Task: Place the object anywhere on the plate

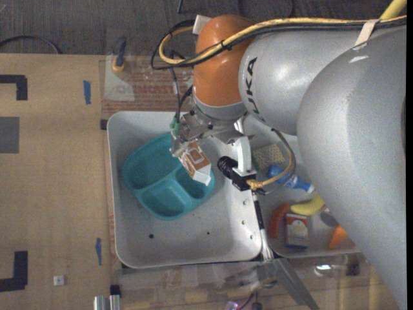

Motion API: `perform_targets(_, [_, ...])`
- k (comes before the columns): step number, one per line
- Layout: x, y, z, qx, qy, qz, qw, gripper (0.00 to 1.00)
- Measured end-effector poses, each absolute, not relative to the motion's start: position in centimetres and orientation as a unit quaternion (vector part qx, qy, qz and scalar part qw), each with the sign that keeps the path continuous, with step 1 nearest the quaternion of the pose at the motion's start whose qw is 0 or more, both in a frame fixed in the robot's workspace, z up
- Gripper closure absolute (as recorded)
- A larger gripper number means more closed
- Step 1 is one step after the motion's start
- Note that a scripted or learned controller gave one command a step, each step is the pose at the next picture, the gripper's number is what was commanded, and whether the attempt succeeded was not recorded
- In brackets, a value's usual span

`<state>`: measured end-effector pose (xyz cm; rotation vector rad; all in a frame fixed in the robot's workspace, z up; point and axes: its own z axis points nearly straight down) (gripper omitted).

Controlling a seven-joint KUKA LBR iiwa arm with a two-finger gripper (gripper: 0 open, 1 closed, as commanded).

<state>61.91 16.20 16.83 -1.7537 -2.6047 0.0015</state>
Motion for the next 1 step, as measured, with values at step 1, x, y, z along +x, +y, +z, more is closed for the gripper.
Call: perform_targets(1, [61.95, 16.12, 16.89, -0.559, -0.829, 0.0000, 0.000, 0.00])
